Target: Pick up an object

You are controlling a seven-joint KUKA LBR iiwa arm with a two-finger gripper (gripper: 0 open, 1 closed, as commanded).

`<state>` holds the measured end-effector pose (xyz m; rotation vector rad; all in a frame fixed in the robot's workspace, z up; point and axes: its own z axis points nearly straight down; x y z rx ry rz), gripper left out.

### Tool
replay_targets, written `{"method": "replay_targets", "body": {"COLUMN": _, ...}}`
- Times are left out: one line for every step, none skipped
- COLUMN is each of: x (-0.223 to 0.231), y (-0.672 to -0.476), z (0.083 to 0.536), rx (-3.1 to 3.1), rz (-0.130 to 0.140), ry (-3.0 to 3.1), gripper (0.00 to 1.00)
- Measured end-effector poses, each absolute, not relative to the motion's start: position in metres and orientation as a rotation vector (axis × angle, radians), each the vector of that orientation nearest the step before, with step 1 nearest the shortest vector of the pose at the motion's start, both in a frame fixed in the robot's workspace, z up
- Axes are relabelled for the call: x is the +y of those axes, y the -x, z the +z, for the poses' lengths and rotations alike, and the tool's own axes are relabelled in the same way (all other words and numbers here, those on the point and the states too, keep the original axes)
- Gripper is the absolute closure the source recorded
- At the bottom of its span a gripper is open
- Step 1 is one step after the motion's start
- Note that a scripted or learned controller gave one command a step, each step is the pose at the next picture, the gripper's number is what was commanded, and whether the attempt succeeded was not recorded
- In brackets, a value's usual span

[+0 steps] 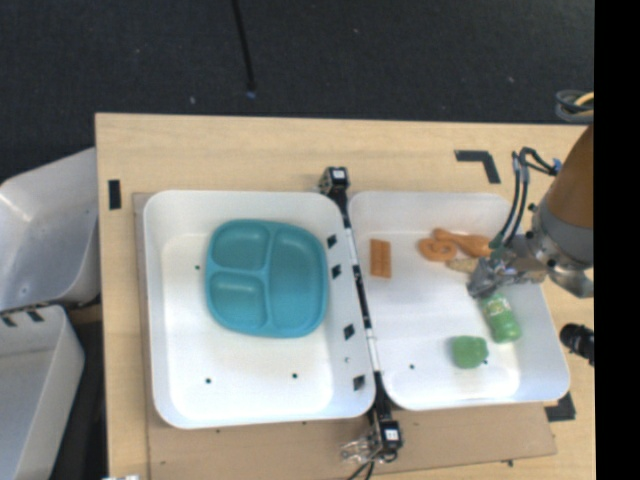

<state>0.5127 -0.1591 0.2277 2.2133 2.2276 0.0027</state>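
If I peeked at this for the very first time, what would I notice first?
Probably the big teal divided plate lying in the middle of the left bin. After that, the robot's gripper in the right bin, close above a green bottle, with a green lump, orange scissors and a small orange block nearby.

No readable text, labels, numbers anywhere in view.

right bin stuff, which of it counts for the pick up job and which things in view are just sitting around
Belongs to the job:
- gripper, low over the right bin
- green bottle-shaped object, just below the gripper
- green round object
- orange scissors-like item
- orange-brown block

Just lying about:
- teal divided plate in the left bin
- wooden bench
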Motion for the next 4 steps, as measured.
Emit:
{"method": "replay_targets", "body": {"x": -0.119, "y": -0.528, "z": 0.232, "rx": 2.228, "rz": 0.004, "ry": -2.212, "gripper": 1.0}}
{"method": "replay_targets", "body": {"x": -0.072, "y": -0.542, "z": 0.243, "rx": 2.229, "rz": 0.003, "ry": -2.213, "gripper": 1.0}}
{"method": "replay_targets", "body": {"x": -0.018, "y": -0.559, "z": 0.253, "rx": 2.23, "rz": 0.005, "ry": -2.212, "gripper": 1.0}}
{"method": "replay_targets", "body": {"x": 0.024, "y": -0.569, "z": 0.253, "rx": 2.228, "rz": 0.002, "ry": -2.215, "gripper": 1.0}}
